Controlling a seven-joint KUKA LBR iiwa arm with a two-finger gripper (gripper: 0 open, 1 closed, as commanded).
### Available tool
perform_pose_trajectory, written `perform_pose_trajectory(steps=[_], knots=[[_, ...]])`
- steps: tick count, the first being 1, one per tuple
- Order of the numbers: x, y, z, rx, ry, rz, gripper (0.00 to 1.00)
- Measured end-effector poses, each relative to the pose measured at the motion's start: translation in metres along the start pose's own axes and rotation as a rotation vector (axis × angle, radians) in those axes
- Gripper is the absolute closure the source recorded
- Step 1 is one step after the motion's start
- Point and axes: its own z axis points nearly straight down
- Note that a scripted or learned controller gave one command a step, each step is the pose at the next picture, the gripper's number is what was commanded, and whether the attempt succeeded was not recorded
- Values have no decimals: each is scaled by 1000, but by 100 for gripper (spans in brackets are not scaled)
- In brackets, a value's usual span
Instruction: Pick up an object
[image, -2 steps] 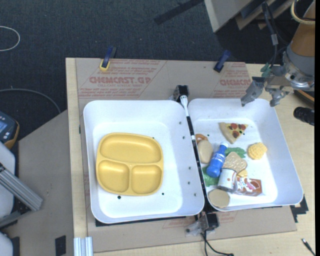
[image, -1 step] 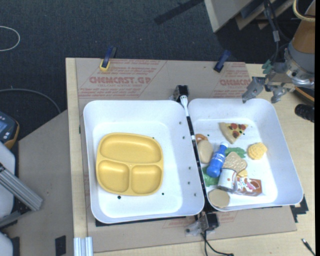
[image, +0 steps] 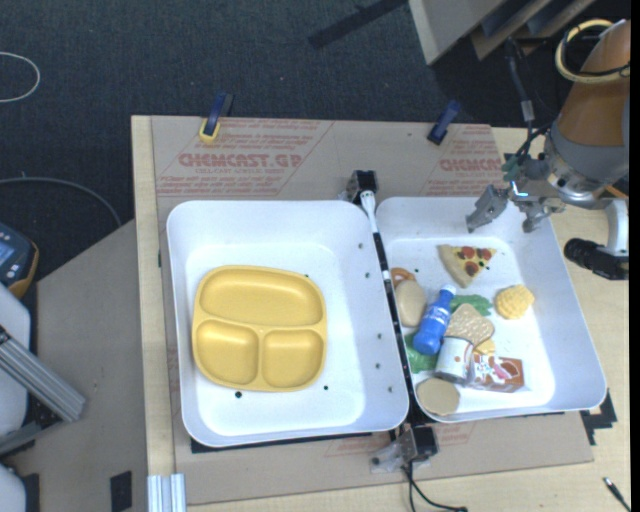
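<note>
My gripper (image: 510, 212) hangs over the back of the right bin (image: 572, 330), open, its two fingers spread with nothing between them. Just below it lies a pizza slice (image: 467, 262). Further forward in the same bin sit a blue bottle (image: 434, 321), a yellow corn piece (image: 513, 300), a cracker (image: 468, 323), a tan bread roll (image: 408, 300), a small can (image: 453, 359), a red and white packet (image: 496, 371) and a round cookie (image: 437, 396).
The left bin (image: 190, 240) holds a yellow divided tray (image: 260, 326). Both bins rest on a cardboard sheet (image: 300, 150) held by blue clamps (image: 213, 117) at the back. A black clip (image: 364, 185) sits between the bins.
</note>
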Motion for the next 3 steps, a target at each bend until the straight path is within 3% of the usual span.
perform_pose_trajectory(steps=[2,3], knots=[[8,-4,114,-2,0,-1,0],[7,-2,97,-8,-2,0,100]])
